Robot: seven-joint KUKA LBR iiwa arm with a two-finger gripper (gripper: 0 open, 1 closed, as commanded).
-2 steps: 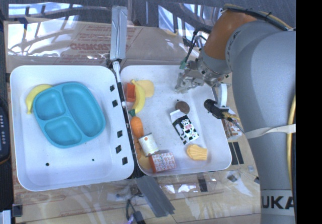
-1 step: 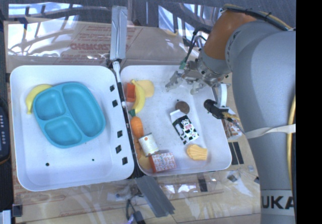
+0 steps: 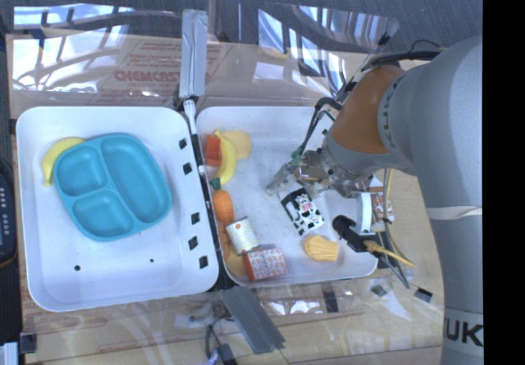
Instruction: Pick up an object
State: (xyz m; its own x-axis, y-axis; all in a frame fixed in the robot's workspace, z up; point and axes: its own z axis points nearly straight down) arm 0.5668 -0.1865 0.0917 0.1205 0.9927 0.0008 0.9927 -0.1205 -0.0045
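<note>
Gripper [image 3: 289,181] low in right bin [image 3: 271,121], grip state unclear, beside cow-print carton [image 3: 303,212], arm bent over from right

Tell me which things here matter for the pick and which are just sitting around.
Job in hand:
end effector
cow-print carton
yellow ridged piece
carrot
banana
small white can
red box

Lying about:
blue divided plate
yellow banana behind it
left bin

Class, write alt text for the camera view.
A grey arm's pincer hovers above a cow-patterned carton in the right bin, among toy foods including a carrot. The left bin holds a blue divided plate and a banana.
</note>
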